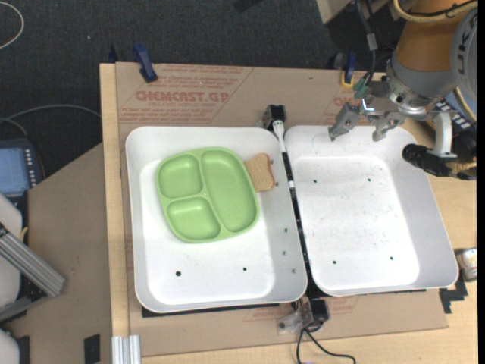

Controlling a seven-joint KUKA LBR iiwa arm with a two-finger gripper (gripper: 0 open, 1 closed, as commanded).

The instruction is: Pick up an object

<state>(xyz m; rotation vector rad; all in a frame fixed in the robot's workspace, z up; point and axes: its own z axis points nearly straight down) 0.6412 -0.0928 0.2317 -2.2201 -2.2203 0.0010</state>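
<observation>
A green divided plate (206,194) lies in the left bin (151,279). A tan, bread-like slab (261,172) rests against the plate's right rim, near the divider between the bins. My gripper (359,126) hangs over the far edge of the right bin (424,271), well right of the plate and the slab. Its two fingers stand spread apart with nothing between them.
The brown board (182,89) under the bins carries blue clamps (144,63) at its far edge. A black clip (274,115) sits at the far end of the divider. The arm's orange band (432,29) rises at the upper right. Cables trail at the bench's front edge.
</observation>
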